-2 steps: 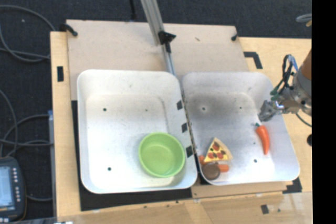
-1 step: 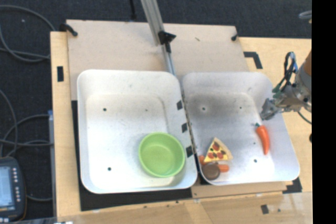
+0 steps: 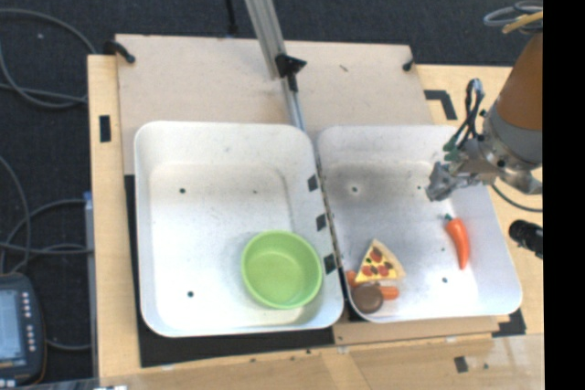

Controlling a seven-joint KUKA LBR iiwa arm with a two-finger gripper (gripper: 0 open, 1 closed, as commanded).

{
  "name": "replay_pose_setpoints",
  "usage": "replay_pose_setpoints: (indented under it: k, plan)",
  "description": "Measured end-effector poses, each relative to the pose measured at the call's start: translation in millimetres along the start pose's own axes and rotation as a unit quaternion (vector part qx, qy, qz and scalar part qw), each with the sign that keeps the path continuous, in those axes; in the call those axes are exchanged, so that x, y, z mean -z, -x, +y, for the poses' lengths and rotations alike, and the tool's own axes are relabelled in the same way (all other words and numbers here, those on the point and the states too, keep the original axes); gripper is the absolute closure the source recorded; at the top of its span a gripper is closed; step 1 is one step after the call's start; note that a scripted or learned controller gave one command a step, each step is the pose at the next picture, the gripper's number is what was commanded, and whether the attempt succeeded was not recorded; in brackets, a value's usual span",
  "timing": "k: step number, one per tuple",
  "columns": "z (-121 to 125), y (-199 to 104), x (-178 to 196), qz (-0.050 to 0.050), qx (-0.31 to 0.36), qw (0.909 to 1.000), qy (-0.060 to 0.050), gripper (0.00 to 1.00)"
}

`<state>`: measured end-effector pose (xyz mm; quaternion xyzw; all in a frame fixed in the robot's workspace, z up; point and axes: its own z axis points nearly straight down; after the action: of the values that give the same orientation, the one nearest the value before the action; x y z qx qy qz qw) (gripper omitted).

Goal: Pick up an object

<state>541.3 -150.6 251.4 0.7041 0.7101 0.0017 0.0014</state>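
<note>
Bench is a light wooden board (image 3: pixel 219 78) carrying two shallow white plastic bins side by side; the left bin (image 3: pixel 183 187) sits well off to the left of the gripper, the right bin (image 3: pixel 384 169) is under it. A slanted aluminium extrusion pole (image 3: pixel 260 5) runs from the top of the view down to the seam between the bins, up and left of the gripper. Grey arm with the orange band (image 3: pixel 523 100) comes in from the right, directly above-right of the gripper. The two-finger gripper (image 3: pixel 442 185) hangs over the upper right part of the right bin; cannot tell whether its fingers are apart or together, and nothing is visibly between them. Round lime-green plastic bowl (image 3: pixel 281 268) sits in the left bin's lower right corner, well down and left of the gripper. Toy pizza slice, yellow with red dots (image 3: pixel 377 263), lies down and left of the gripper near the right bin's lower left corner, touching a small brown round piece (image 3: pixel 368 297) just below it. Small orange toy carrot (image 3: pixel 458 242) lies just below the gripper, slightly right, apart from it, on the right bin's floor.
</note>
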Motion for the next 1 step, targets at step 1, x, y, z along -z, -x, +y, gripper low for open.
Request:
replay_pose_setpoints:
  k: [1]
  plan:
    - [24.7, -58.6, 1.4, 0.001, 0.000, 1.0000, -0.001, 1.00]
